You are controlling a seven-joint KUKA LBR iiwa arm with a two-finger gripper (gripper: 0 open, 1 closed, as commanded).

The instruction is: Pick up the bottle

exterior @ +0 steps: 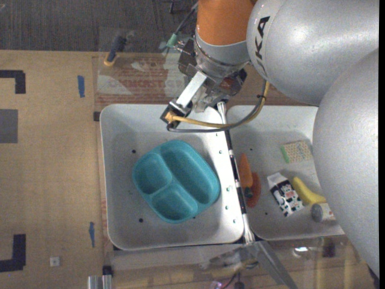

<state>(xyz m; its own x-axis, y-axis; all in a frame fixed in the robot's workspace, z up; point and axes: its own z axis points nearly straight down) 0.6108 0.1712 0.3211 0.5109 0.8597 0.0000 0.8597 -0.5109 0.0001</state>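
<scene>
Your arm (pixel 313 59) takes up the upper right. Its gripper (pixel 210 97) hangs over the far rim where the two bins meet, and you can't tell from here whether it is open or closed. The left bin (pixel 114 161) carries a teal divided plate (pixel 175 179), lying flat with bare floor around it. The right bin (pixel 264 137) is more crowded, with an orange piece (pixel 245 172) against the shared wall and a cow-patterned carton (pixel 284 196) touching a banana (pixel 305 191). What looks like the bottle (pixel 319 212) lies on its side just beside the banana, partly under the arm. Your clearest approach is probably over that bin's bare far half.
</scene>
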